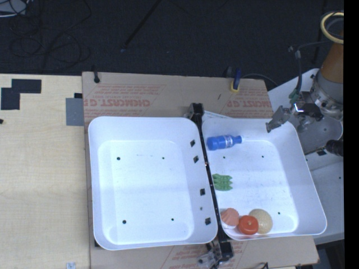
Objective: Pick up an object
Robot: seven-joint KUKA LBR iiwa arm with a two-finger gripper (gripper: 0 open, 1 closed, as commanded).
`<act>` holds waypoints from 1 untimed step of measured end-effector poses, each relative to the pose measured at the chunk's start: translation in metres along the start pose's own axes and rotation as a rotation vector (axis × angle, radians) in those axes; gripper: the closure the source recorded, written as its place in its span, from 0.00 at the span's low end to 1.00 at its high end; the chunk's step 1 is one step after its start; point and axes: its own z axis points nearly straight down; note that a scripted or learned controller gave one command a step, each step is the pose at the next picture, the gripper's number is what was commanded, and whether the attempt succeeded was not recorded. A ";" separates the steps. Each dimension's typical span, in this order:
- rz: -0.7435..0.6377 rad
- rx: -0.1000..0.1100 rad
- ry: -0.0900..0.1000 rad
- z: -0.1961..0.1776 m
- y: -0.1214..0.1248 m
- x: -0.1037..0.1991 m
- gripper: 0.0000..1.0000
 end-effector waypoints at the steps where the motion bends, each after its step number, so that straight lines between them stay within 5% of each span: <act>1: 0.002 -0.001 -0.001 -0.037 -0.043 -0.028 0.00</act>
